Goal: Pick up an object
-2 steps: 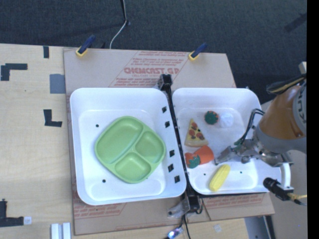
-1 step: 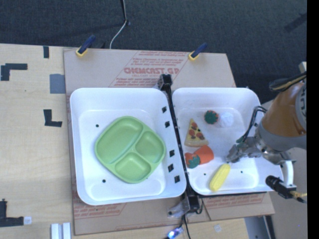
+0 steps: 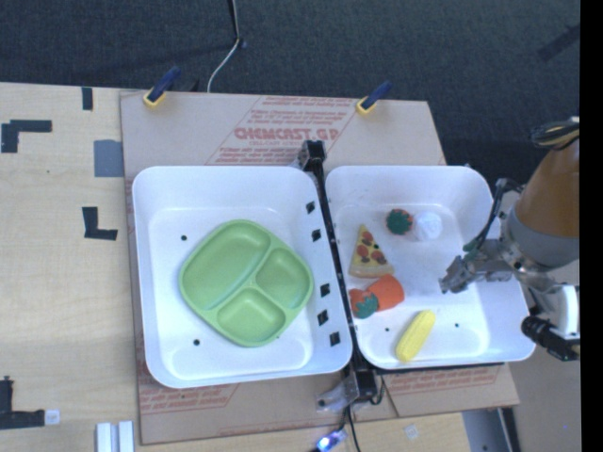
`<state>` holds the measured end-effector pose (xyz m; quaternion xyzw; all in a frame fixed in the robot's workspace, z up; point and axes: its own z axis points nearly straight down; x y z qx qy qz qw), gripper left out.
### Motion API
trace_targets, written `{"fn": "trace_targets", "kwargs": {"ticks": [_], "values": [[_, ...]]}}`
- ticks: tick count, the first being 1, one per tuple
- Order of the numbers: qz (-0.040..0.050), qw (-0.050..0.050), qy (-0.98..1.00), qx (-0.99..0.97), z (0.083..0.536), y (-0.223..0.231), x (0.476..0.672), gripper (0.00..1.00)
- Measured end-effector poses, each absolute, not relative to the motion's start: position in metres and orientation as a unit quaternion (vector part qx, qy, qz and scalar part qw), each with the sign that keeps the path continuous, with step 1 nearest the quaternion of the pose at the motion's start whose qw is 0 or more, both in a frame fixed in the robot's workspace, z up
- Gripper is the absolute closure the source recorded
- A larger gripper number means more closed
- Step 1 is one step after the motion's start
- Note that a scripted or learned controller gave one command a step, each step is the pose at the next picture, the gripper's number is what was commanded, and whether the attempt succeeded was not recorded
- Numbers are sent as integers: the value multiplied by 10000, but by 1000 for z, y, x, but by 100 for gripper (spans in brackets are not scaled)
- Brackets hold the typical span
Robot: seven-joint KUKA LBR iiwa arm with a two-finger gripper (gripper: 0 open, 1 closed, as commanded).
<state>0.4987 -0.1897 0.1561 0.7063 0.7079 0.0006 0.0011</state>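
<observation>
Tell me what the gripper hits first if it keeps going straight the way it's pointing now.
The gripper points toward the view's left, low over the right bin. Going straight on, it would likely meet the orange toy first, maybe the pizza slice; from this slant, its height is unclear.

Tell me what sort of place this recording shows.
Probably a robot lab bench for pick-up trials: two white bins on clamped cardboard, toy food such as a pizza slice and corn, and the arm's end effector over the right bin.

Grey arm (image 3: 542,238) — orange band (image 3: 556,196)
</observation>
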Motion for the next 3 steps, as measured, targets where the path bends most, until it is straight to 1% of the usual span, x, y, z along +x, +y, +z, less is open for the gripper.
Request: {"fn": "trace_targets", "kwargs": {"ticks": [1, 2, 3], "values": [[8, 17, 7081, 7061, 216, -182, 502, 100], [0, 1, 7079, 7063, 238, -182, 503, 100], [-7, -19, 7092, 7050, 224, -131, 505, 100]]}}
